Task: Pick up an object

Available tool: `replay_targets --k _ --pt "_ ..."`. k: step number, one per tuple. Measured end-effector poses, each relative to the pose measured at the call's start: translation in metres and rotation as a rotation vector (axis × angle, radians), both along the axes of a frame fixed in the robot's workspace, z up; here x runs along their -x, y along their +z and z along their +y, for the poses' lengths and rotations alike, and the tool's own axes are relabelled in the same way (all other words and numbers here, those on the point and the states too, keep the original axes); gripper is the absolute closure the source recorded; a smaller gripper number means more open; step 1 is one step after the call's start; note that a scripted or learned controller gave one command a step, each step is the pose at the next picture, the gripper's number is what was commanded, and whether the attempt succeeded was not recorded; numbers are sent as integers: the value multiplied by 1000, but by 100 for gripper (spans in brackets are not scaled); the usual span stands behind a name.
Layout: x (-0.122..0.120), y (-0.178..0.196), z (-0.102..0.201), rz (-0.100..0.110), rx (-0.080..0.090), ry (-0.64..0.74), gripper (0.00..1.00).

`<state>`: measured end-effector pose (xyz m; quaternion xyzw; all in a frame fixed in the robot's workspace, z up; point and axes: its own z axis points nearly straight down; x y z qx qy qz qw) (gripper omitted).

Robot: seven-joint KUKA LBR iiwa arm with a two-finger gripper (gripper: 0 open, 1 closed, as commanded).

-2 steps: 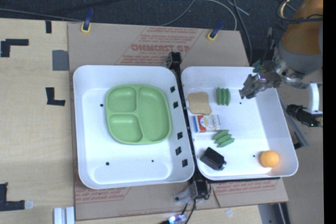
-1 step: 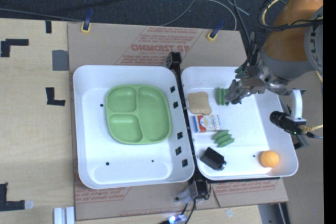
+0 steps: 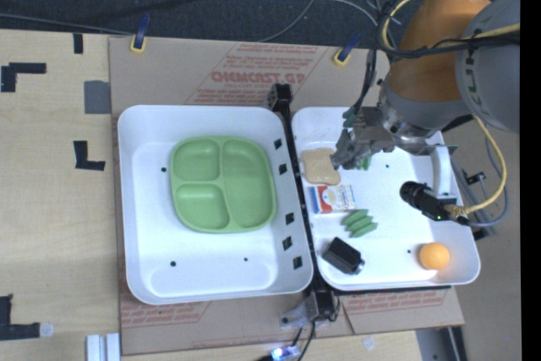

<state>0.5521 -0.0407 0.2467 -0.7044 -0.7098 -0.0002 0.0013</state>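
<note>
Camera view, for you: gripper [image 3: 349,150] is low over the right bin [image 3: 461,266], beside a beige flat piece [image 3: 319,167] just to its lower-left; whether it's open or closed, you cannot tell; below it lie a small packet [image 3: 331,199], green pods [image 3: 359,222], a black block [image 3: 343,255]; orange ball [image 3: 434,256] is far to its lower-right; green divided plate [image 3: 224,183] sits in left bin [image 3: 144,266], well apart.

We see a bulky grey arm [image 3: 499,55], a rounded orange band [image 3: 435,38] above the wrist, yellow and black cables looping around it, a dark grey gripper [image 3: 353,150], a black cylindrical fitting with a white bracket.
</note>
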Motion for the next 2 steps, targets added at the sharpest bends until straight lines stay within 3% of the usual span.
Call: replay_targets --k 2 --pt "24 2 119 1 1 0 100"
